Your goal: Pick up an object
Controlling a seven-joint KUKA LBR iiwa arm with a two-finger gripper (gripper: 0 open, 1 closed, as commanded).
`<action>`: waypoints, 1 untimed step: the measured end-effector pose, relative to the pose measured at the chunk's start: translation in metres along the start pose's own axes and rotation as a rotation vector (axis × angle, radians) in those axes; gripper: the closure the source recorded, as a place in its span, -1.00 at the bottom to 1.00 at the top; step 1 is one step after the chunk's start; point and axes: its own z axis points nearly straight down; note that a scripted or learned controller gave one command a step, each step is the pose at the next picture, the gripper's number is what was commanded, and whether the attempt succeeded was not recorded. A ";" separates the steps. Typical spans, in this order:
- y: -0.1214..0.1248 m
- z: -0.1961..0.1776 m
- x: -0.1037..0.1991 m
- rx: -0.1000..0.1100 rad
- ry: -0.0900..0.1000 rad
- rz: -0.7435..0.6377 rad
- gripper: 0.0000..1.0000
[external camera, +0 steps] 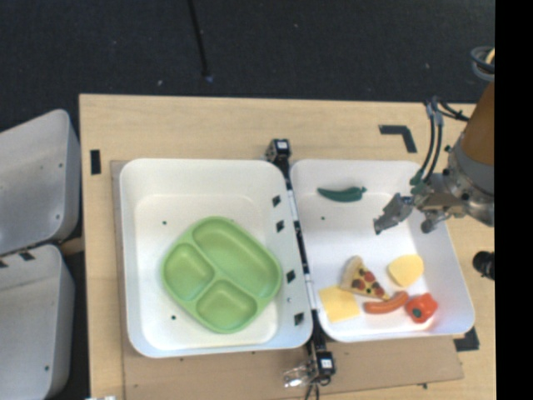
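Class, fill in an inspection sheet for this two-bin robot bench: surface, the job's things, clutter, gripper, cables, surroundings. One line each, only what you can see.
Surface: wooden bench bearing the left bin and the right bin side by side.
Job's things: in the right bin, a green pepper near the far wall; pizza slice, yellow block, yellow round piece, sausage and red piece near the front.
Clutter: green divided plate in the left bin.
Gripper: gripper over the right bin, beyond the food, with nothing seen between its fingers.
Cables: cables along the arm; dark line on the floor.
Surroundings: dark floor; white panels at left.
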 end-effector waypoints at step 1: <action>0.002 -0.005 0.000 -0.010 -0.002 -0.002 -1.00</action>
